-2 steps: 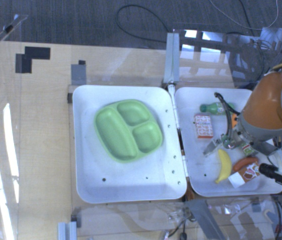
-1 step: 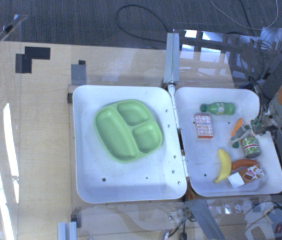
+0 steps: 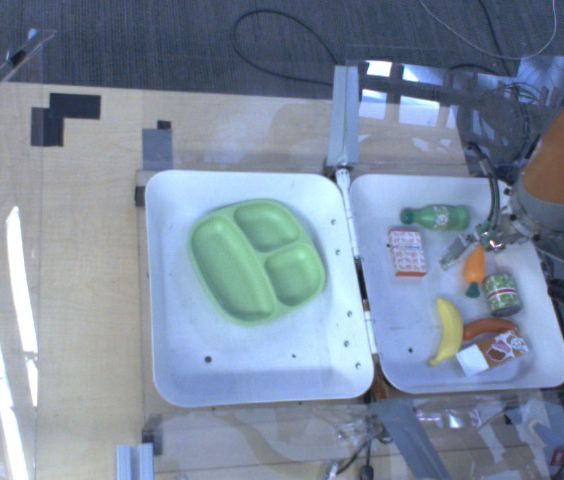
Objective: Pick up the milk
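The milk, a small brown-and-white carton, lies on its side in the front right corner of the right bin. My gripper hangs over the back half of that bin, just above the orange carrot and below the green bottle. It is well behind the carton, with a green can and a sausage between them. Nothing is visibly held in the gripper. The arm's orange band rises at the right edge.
A red-and-white box stands left of the gripper, and a banana lies left of the carton. The left bin holds a green divided plate. Cables run behind the bins.
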You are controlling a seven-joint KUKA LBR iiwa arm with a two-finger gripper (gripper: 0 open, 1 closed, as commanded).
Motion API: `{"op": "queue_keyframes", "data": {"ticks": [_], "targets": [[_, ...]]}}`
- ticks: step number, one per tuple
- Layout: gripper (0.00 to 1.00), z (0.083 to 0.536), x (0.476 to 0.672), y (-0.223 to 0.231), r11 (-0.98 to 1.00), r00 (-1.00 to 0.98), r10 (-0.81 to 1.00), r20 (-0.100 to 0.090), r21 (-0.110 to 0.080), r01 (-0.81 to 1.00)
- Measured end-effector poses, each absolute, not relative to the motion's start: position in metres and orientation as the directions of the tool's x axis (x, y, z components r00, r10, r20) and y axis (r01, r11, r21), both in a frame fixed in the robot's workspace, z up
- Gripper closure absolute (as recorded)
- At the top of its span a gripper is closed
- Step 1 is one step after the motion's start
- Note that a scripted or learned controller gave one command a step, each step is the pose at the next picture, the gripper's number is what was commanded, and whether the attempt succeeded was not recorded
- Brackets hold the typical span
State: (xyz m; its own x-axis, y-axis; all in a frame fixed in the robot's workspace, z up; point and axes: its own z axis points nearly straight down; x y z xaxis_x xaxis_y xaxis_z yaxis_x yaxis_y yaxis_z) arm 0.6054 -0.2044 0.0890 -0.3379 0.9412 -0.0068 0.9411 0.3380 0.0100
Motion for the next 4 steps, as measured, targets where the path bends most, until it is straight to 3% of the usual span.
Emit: {"op": "queue_keyframes", "data": {"ticks": [1,2,4], "targets": [[0.00,0.127,0.559,-0.204,0.268,-0.268,0.963,-0.004,0.007,0.963],[0.00,0.095,0.624,-0.204,0.161,-0.161,0.987,-0.003,0.008,0.987],[0.00,0.089,0.491,-0.204,0.013,-0.013,1.000,0.000,0.012,1.000]]}}
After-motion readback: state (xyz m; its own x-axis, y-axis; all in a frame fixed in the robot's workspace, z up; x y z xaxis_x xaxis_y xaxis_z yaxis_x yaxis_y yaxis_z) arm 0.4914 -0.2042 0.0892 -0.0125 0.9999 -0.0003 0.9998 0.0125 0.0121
